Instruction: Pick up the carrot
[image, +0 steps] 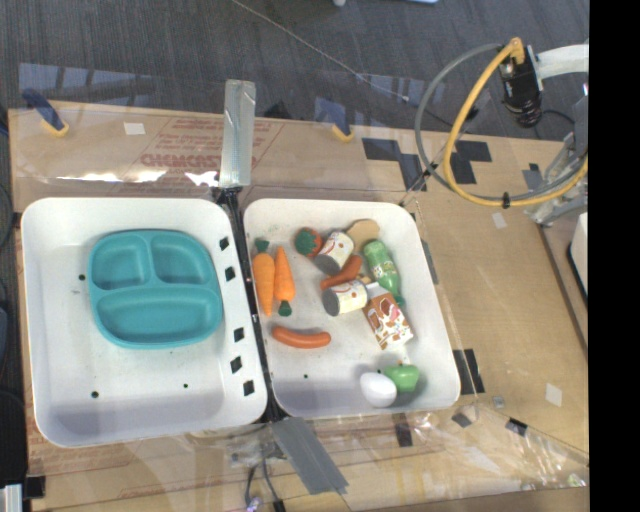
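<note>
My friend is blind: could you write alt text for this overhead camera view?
Two white bins sit side by side: the right bin holds toy food, with two carrots by its left wall, while the left bin holds a teal divided plate.

Two shallow white plastic bins (60, 400); a teal sectioned plastic plate (155, 287); two orange toy carrots (264, 283) with green tops; a red-orange toy sausage (301, 338); a green toy bottle (380, 265).

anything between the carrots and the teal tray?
Camera view: between the carrots and the teal tray lie bare floor of the left bin and the two bins' adjoining walls with black clips. No loose item.
</note>
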